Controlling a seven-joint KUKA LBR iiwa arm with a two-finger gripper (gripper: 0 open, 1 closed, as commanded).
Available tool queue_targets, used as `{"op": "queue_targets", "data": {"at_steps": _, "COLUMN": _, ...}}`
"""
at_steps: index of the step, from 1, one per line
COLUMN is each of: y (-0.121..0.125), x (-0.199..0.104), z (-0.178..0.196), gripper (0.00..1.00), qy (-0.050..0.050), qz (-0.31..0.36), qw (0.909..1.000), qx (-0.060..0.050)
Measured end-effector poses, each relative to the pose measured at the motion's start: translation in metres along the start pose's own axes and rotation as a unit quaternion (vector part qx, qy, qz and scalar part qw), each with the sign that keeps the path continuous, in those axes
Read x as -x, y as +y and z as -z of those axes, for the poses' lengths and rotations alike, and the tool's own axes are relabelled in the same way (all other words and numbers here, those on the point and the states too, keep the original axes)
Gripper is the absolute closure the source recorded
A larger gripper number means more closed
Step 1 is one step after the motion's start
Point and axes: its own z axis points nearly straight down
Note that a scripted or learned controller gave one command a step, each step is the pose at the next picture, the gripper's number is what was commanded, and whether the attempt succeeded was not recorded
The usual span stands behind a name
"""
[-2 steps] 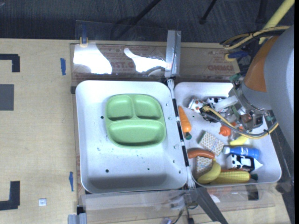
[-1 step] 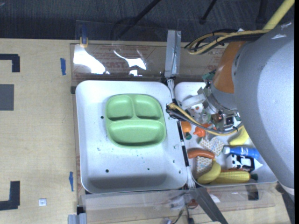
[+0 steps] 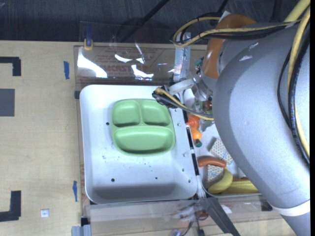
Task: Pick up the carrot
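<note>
Arm over right bin, carrot just below the wrist.
Carrot (image 3: 195,123) lies at the right bin's (image 3: 215,146) left edge, directly under the gripper (image 3: 197,102); grip state: cannot tell. Green divided plate (image 3: 142,126) sits in the left bin (image 3: 93,146).

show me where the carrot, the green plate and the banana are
carrot (image 3: 195,123), camera view, its orange body
green plate (image 3: 142,126), camera view, ridge between its compartments
banana (image 3: 221,182), camera view, its curved yellow middle
</note>
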Motion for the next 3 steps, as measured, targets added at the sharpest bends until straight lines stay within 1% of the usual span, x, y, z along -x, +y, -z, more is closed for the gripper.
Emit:
{"op": "queue_targets", "data": {"at_steps": 1, "y": -0.007, "x": 0.003, "z": -0.021, "gripper": 1.0, "qy": 0.009, "qz": -0.006, "qw": 0.9999, "qx": 0.007}}
{"op": "queue_targets", "data": {"at_steps": 2, "y": 0.089, "x": 0.043, "z": 0.0, "gripper": 1.0, "qy": -0.003, "qz": 0.052, "qw": 0.9987, "qx": -0.001}}
{"op": "queue_targets", "data": {"at_steps": 3, "y": 0.065, "x": 0.009, "z": 0.157, "gripper": 1.0, "qy": -0.001, "qz": 0.031, "qw": 0.9995, "qx": 0.0}}
